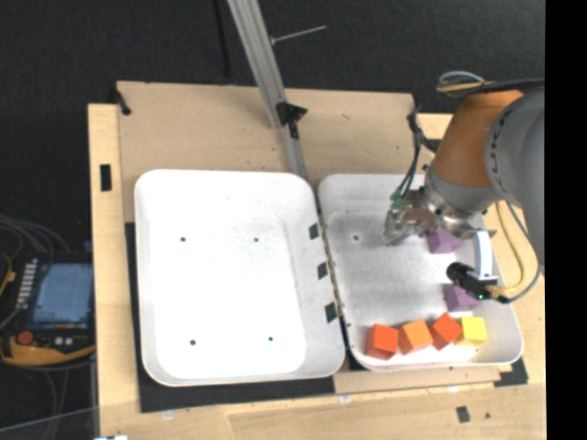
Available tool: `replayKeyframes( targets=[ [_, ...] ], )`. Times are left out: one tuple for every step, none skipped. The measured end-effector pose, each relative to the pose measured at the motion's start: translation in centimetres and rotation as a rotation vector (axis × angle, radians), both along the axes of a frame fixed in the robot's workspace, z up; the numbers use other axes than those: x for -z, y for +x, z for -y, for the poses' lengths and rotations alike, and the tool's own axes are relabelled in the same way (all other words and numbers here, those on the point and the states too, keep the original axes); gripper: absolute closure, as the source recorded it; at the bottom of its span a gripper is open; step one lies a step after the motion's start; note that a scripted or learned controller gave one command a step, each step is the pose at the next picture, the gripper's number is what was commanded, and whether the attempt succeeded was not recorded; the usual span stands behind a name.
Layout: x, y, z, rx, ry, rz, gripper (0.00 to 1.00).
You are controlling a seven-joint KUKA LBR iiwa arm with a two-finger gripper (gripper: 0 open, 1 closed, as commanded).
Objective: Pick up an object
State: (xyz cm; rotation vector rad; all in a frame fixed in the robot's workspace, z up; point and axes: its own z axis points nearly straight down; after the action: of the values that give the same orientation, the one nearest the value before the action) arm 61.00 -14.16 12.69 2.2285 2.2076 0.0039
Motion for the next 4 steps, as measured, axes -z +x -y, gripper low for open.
replayKeyframes(
  targets=[
    [-6.5, -0.1, 0.4, -0.002, -0.001, 0.003, 1.0],
    [-12.9, 0.3, 0.0, -0.012, -0.001, 0.004, 1.0],
    [-15.3, 0.4, 0.2, -0.013, 0.0, -0.001, 1.0],
    [-13.8, 1.1, -5.3, -0.016, 0.002, -0.005, 1.0]
  ],
)
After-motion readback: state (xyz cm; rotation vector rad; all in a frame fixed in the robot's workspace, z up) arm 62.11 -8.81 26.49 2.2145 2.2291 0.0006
